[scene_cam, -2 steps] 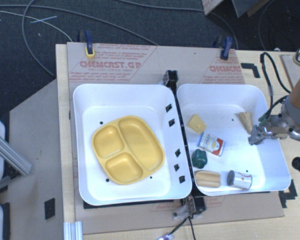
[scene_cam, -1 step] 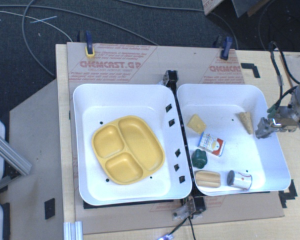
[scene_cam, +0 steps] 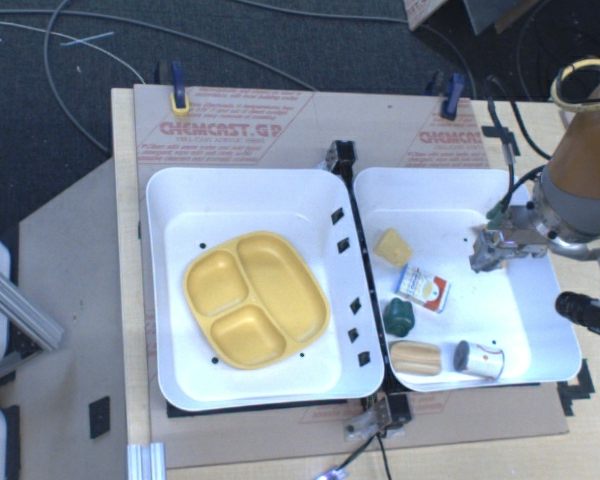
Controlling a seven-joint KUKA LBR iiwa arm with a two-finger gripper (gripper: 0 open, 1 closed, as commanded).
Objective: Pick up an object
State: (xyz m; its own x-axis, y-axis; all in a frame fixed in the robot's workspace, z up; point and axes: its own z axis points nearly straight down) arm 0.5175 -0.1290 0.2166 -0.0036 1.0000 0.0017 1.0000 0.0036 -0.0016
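A: Objects, left to right: yellow tray (scene_cam: 256, 297) in left bin (scene_cam: 170, 268). Right bin (scene_cam: 540, 348) has yellow block (scene_cam: 392, 247), green piece (scene_cam: 398, 316), small carton (scene_cam: 422, 289), wooden cylinder (scene_cam: 416, 358), can (scene_cam: 478, 359).
B: Gripper?
A: Gripper (scene_cam: 488, 251) above right bin, right of the carton. Nothing visibly between its fingers; can't tell whether it's open or closed.

Left bin (scene_cam: 170, 268) held yellow divided tray (scene_cam: 256, 298). Right bin (scene_cam: 540, 338) held yellow block (scene_cam: 392, 247), small carton (scene_cam: 422, 289), green piece (scene_cam: 398, 317), wooden cylinder (scene_cam: 416, 358), grey can (scene_cam: 478, 358). Pincer (scene_cam: 488, 251) hovered over right bin, near carton, holding nothing visible.
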